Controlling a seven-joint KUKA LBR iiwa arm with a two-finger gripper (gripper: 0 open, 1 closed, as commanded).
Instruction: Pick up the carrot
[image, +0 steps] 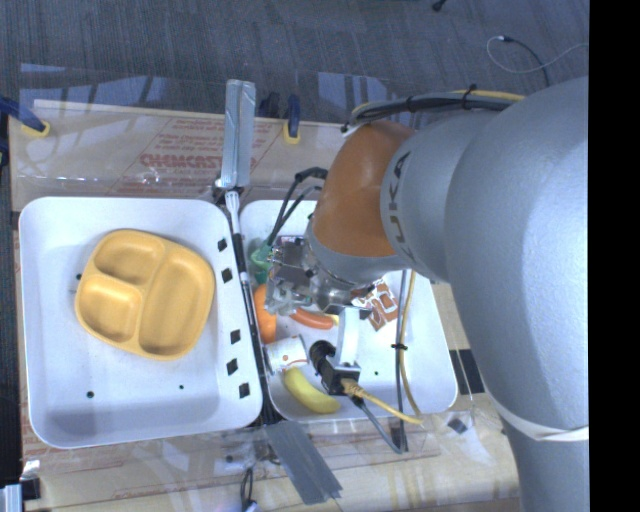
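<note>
Left bin holds a yellow tray; right bin holds carrot, banana; claw state unclear.

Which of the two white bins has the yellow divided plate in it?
The left bin: the yellow divided plate lies there alone. The right bin holds a banana and other food beneath the arm.

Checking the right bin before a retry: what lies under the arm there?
A banana, an orange piece and a red-orange piece show; the arm covers the rest.
</note>
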